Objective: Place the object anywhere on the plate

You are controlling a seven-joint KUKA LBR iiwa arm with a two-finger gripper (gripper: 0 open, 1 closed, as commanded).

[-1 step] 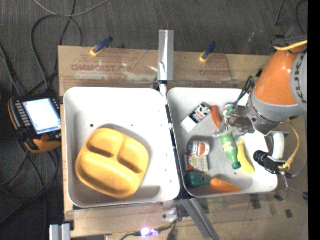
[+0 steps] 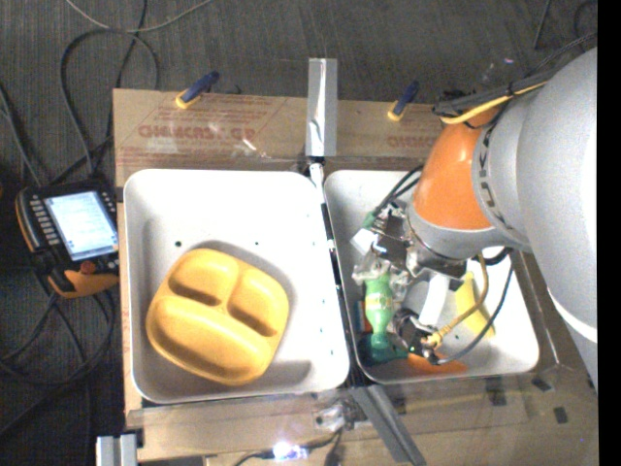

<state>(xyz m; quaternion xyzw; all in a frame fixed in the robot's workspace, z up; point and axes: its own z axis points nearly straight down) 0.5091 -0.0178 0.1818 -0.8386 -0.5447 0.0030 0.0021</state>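
Observation:
A yellow plate (image 2: 219,314) with three compartments lies in the left bin (image 2: 146,202), toward its front left. My gripper (image 2: 396,282) is down in the right bin (image 2: 529,352), near that bin's left wall. Directly beside it, on its left, stands a green bottle-like object (image 2: 376,307) with a white label; whether the gripper touches it is hidden by the wrist. A teal piece (image 2: 381,349) and an orange piece (image 2: 439,363) lie at the bin's front, just below the gripper. A yellow object (image 2: 477,299) lies partly hidden under the wrist.
The grey divider wall (image 2: 335,260) between the two bins runs close to the left of the gripper. The arm's orange band (image 2: 456,187) and grey body cover the right bin's back and right side. A handheld screen (image 2: 73,223) sits off the bench at the left.

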